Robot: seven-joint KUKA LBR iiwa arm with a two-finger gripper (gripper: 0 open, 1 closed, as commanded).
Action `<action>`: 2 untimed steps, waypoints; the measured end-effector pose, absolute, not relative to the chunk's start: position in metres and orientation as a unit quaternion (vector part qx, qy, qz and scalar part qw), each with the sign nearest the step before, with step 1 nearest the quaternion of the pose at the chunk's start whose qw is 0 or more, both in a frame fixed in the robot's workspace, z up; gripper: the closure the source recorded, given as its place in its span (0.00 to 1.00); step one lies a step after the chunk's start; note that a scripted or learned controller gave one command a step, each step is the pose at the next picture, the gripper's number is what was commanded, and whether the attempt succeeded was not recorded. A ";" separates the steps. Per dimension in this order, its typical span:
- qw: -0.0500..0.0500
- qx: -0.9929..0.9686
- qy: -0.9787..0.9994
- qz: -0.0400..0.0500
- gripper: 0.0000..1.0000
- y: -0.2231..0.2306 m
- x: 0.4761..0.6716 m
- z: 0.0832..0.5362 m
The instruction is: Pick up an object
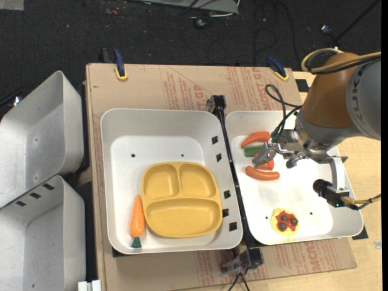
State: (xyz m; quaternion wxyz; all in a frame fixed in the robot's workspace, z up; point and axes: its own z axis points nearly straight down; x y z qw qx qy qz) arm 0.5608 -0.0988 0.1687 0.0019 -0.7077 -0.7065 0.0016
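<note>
Gripper (pixel 265 157), finger state indiscernible, at right-centre above smooth sausage (pixel 262 174); divided yellow plastic tray (pixel 181 199) lower-centre.

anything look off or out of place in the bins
Nothing looks spilled or damaged. The carrot lies beside the yellow tray rather than in a compartment. In the right bin, the claw sits low among the sausages.

Claw (pixel 265 156) fingers too small and shadowed for state to be read. Green item (pixel 250 151) beside it partly hidden, type unclear. Arm (pixel 345 96) cut off at right edge.
</note>
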 end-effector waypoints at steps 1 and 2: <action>0.001 -0.708 -0.706 0.001 0.00 -0.107 0.558 0.122; 0.001 -0.707 -0.707 0.001 0.00 -0.106 0.558 0.090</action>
